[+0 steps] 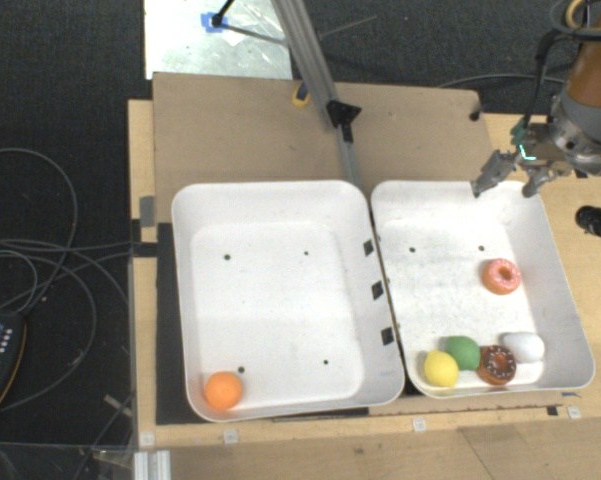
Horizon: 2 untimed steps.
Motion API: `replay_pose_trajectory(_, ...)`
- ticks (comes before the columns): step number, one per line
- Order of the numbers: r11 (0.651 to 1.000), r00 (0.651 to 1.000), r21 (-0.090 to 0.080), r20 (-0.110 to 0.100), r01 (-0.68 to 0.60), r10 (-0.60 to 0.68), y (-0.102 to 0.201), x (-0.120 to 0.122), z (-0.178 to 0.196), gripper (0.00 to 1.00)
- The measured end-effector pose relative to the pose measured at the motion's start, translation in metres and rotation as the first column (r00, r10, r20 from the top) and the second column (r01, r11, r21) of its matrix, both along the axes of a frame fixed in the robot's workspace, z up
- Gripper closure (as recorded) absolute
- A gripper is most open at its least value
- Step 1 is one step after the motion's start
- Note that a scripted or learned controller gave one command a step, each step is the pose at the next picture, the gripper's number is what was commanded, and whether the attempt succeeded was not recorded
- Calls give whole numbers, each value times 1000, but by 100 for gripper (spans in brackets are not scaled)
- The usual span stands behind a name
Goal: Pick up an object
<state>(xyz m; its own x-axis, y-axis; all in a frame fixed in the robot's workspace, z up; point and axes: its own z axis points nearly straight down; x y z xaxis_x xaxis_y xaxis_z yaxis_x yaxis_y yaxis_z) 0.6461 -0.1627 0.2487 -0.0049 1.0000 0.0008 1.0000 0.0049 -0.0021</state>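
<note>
Underneath, brown bench [420,118], two white bins [280,208], dark floor [60,68].

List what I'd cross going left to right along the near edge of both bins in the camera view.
orange ball → yellow ball → green ball → chocolate donut → white object
</note>
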Motion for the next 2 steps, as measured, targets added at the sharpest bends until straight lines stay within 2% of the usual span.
replay_pose_trajectory(1,1000,1000,-2,3,-2,2,0,1,2,0)
replay_pose_trajectory(2,1000,1000,-1,0,-1,1,-3,10,-46,0)
